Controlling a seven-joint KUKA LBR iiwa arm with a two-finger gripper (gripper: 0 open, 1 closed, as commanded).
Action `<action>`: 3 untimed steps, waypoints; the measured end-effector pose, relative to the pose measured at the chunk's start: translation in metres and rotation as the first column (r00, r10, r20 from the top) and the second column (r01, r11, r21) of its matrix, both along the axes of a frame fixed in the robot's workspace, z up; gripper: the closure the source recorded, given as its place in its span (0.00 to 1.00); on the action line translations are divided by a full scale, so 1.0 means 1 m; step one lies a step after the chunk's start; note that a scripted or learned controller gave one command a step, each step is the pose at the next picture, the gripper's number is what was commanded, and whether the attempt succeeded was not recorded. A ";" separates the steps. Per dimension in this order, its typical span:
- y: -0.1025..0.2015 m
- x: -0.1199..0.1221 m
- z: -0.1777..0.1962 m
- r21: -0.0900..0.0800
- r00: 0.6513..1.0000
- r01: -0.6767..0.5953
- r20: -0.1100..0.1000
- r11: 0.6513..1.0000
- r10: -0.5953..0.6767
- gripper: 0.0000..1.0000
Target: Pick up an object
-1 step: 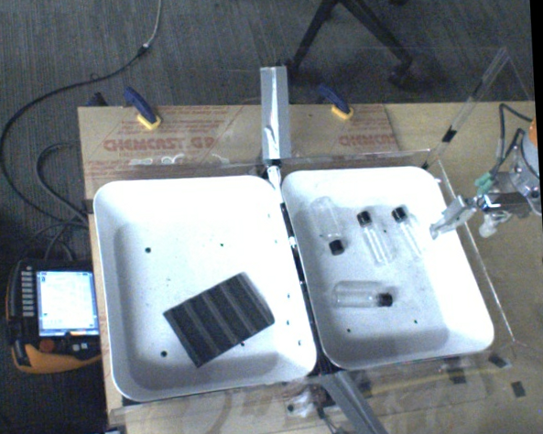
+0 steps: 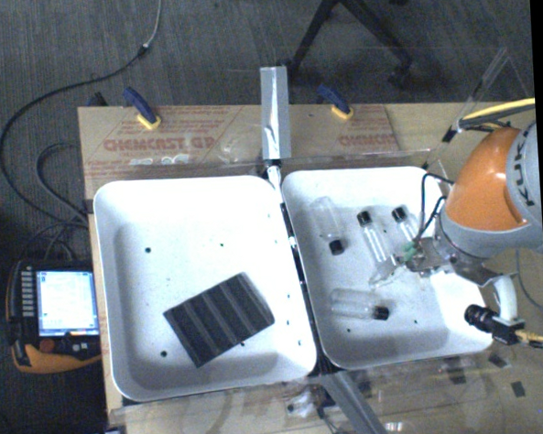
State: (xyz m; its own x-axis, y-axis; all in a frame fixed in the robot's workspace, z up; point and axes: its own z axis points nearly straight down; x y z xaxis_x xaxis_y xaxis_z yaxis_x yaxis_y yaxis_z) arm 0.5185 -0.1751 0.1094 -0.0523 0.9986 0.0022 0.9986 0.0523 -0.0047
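Note:
Several clear vials with black caps lie in the right bin (image 2: 425, 335): one (image 2: 326, 217) at the upper left, one (image 2: 373, 237) in the middle, one (image 2: 403, 220) to its right, and one (image 2: 355, 303) near the front. A black ribbed block (image 2: 220, 318) lies tilted in the left bin (image 2: 125, 220). My gripper (image 2: 410, 256) hangs low over the right bin's right side, just beside the lower ends of the middle and right vials. The wrist hides what lies beneath it.
The arm's grey body and orange band (image 2: 486, 198) cover the right bin's right edge. A metal post (image 2: 274, 115) stands behind the seam between the bins. Blue clamps (image 2: 138, 105) hold the board at the back. A handheld pendant (image 2: 53, 312) lies left of the bench.

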 end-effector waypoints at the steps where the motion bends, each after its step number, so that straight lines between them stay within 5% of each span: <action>1: -0.019 0.066 -0.019 -0.007 0.994 -0.104 0.017 0.995 0.104 0.00; 2: 0.017 0.124 -0.019 -0.008 0.988 -0.153 0.003 0.988 0.153 0.00; 3: 0.042 0.142 -0.020 -0.014 0.984 -0.177 -0.028 0.984 0.176 0.00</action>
